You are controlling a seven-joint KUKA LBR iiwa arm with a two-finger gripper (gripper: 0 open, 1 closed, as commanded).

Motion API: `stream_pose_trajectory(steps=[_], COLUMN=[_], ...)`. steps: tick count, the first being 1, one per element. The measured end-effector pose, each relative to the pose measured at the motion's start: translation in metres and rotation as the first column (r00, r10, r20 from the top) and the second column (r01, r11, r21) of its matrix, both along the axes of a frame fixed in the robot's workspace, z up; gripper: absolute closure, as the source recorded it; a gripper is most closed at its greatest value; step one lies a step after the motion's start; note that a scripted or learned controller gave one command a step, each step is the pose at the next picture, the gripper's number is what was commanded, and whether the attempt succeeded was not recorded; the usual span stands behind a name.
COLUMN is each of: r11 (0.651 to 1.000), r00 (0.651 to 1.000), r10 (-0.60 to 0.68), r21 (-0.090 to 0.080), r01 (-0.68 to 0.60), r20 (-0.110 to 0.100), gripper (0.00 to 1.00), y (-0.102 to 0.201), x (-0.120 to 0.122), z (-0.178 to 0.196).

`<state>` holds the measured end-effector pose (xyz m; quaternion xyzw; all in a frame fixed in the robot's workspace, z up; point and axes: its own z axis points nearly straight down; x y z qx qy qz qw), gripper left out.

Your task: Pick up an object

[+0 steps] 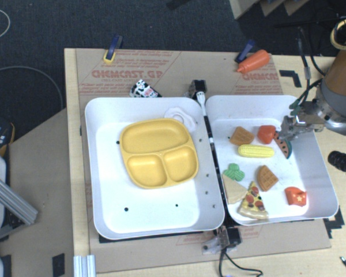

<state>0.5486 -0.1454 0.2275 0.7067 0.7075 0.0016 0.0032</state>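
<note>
Cardboard-topped bench (179, 68), two white bins. Left bin (104, 172): yellow divided plate (158, 153). Right bin (317, 172): toy foods. Gripper (285, 136) closed on watermelon slice (285, 148), red, green-rinded, beside corn cob (256, 151).

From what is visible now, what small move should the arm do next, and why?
Probably a short, straight descent. The gripper sits low in the right bin, right at the watermelon slice and beside the red piece. No object is visibly between its fingers, so nothing seems grasped yet.
</note>
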Motion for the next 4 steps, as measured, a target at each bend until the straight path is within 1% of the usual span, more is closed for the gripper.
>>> stream_pose_trajectory(steps=[1,3,4], r11=[1.000,1.000,1.000], r00=[1.000,1.000,1.000], r10=[0.003,0.005,0.006], r21=[0.005,0.006,0.006], r01=[-0.003,-0.005,-0.005], r20=[-0.011,-0.011,-0.011], gripper=[1.00,1.00,1.00], y=[0.054,0.156,0.212], x=[-0.018,-0.038,-0.066], z=[-0.010,-0.016,-0.006])
